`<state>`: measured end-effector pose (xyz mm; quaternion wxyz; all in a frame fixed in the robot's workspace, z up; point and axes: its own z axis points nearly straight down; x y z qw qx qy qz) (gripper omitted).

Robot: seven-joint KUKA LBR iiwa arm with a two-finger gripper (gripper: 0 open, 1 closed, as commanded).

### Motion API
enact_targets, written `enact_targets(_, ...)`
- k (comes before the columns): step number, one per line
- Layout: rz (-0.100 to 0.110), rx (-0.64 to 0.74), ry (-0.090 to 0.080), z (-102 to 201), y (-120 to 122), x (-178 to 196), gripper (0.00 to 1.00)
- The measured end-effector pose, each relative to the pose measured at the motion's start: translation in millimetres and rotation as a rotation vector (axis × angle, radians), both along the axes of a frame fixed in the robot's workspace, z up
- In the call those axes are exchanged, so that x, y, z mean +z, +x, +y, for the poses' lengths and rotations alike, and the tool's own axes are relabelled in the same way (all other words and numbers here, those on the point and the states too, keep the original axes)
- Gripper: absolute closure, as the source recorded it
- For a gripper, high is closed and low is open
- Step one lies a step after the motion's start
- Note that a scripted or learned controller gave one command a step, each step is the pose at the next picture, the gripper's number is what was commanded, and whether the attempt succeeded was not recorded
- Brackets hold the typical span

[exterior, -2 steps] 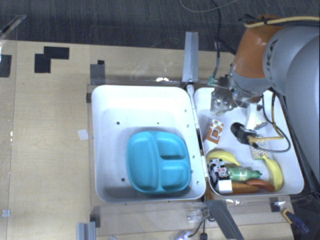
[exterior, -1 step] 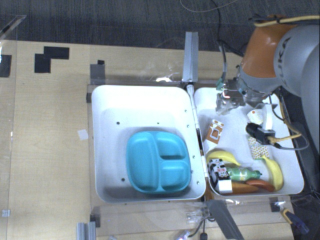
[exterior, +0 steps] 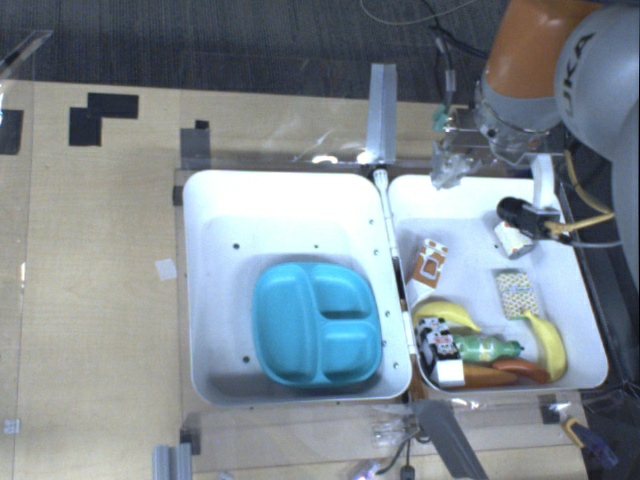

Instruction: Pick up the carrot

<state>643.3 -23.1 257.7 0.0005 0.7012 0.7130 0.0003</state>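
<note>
The carrot (exterior: 497, 375) is a long orange-red piece lying along the near wall of the right bin (exterior: 470, 230), partly tucked under a green bottle (exterior: 487, 348). My gripper (exterior: 446, 171) hangs over the far left corner of that bin, well away from the carrot, and I see nothing in it.
Around the carrot lie two bananas (exterior: 546, 343) (exterior: 447, 314), a white block (exterior: 450, 372), a black-and-white item (exterior: 436, 341) and a patterned packet (exterior: 516, 293). A small orange box (exterior: 431, 263) sits mid-bin. The left bin (exterior: 215, 268) holds a blue divided plate (exterior: 317, 321).
</note>
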Motion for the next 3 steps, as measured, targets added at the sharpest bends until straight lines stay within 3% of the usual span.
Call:
enact_targets(1,0.003,0.167,0.001,-23,-18,-75,1.0)
enact_targets(2,-0.001,0.233,0.0,-21,26,-16,1.0)
enact_targets(3,0.001,0.49,0.0,-15,21,-74,1.0)
